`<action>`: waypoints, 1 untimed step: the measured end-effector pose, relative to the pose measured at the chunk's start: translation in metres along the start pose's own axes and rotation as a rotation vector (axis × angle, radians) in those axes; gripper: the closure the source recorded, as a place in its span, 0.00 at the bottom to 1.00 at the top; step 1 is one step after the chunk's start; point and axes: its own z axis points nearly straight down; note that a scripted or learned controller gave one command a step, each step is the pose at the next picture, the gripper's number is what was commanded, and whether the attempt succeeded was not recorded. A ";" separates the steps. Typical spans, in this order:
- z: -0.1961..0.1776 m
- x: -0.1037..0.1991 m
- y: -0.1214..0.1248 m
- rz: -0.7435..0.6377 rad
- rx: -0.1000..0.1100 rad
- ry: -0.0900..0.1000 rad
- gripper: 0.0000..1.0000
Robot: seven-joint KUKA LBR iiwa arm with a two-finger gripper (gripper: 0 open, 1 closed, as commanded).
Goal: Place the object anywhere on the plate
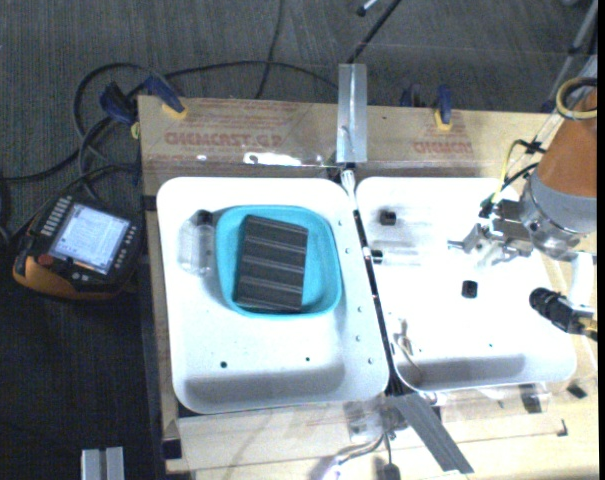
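Dark ridged block (272, 262) already lies on the blue plate (325, 268) in the left bin (182, 368), long axis running near-to-far, fully inside the rim. Gripper (502, 238) sits over the right bin (542, 363) near its right wall, well apart from the block, which is to its left across the divider. Grip state: cannot tell (too blurred). Small dark bit (468, 289) lies just below-left of the gripper. Placement looks done

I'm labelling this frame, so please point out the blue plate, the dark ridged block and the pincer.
blue plate (325, 268): camera view, bare right rim.
dark ridged block (272, 263): camera view, middle of its top.
pincer (479, 238): camera view, between its fingertips.
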 end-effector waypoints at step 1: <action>0.000 0.000 0.000 0.000 0.000 0.000 0.00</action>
